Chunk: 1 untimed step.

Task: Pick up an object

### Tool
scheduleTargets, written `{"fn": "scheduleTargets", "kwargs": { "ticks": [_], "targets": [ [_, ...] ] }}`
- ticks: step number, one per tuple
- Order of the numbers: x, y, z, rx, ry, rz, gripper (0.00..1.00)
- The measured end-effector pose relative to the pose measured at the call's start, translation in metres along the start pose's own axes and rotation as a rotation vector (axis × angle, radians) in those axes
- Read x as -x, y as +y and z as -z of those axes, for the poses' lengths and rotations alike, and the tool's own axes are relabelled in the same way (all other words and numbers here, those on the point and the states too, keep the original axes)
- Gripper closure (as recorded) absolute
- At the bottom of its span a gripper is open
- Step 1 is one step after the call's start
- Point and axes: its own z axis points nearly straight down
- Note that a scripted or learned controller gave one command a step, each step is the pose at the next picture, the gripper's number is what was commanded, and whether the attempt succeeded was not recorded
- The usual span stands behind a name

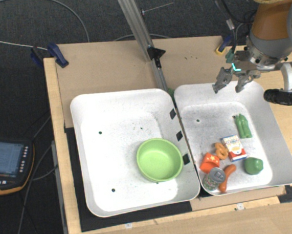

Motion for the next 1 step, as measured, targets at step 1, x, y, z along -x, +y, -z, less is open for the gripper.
{"fn": "scheduleTargets", "kwargs": {
  "ticks": [1],
  "targets": [
    [0.0000,0.0000,-0.0001,0.000,0.000,0.000,0.00]
  ]
}}
